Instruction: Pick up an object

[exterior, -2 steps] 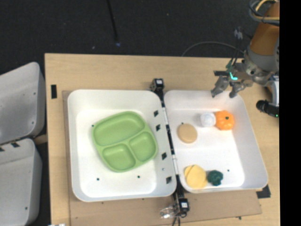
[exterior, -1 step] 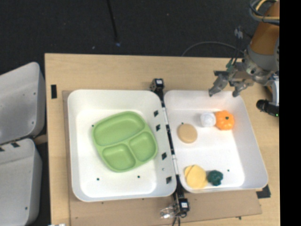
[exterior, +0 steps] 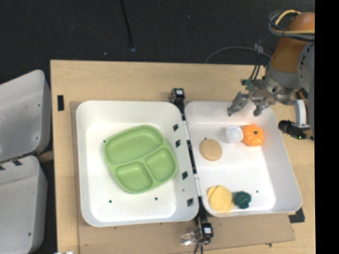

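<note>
While the gripper [exterior: 247, 106] hangs over the back edge of the right bin [exterior: 267, 192], its two fingers spread apart with nothing between them, nothing is picked yet. Fingers open, empty, pointing down and toward the bin floor. Nearest candidates sit just in front of it: a small white ball-like object [exterior: 233, 134] touching or nearly touching an orange pumpkin-shaped toy [exterior: 253, 135]. A tan round disc [exterior: 211, 150] lies a bit further toward the divider, apart from those two. At the front edge, a yellow round piece [exterior: 220, 198] sits beside a dark green lumpy object [exterior: 242, 199], close together, both well apart from the gripper. Left bin [exterior: 87, 194] holds a green sectioned plate [exterior: 140, 157], not relevant unless the arm crosses over. Risks, as I judge it: white object and pumpkin are so close that a finger could land on one while closing on the other, shoving both away or pinching neither. Both look rounded, likely to squirt out of a two-finger pinch if the grip is off centre. The disc looks flat and low, so the fingers may skate over it or hit the bin floor. The gripper is near the back wall, so descending straight down could clip the rim.
</note>
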